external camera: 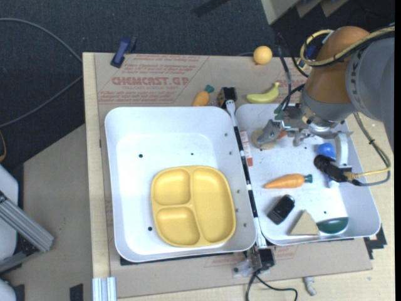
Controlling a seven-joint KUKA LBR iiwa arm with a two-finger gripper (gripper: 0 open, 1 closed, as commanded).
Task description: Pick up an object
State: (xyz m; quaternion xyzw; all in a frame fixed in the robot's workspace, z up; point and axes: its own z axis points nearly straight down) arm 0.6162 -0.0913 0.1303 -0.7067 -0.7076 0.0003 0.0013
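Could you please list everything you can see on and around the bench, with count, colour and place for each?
bins: two, white, side by side on the bench
divided plate: one, yellow, in the left bin
carrot: one, orange with a green top, middle of the right bin
black block: one, black, right bin, below the carrot
wedge: one, tan, near edge of the right bin
bowl-like piece: one, dark green, beside the wedge
blue object: one, right bin, next to the gripper
banana: one, yellow, on the bench behind the right bin
ball: one, orange-yellow, far bench edge
small orange item: one, behind the left bin
blue clip: one, far left corner
arm: one, grey and orange, from the right
gripper: one, over the right bin's far end
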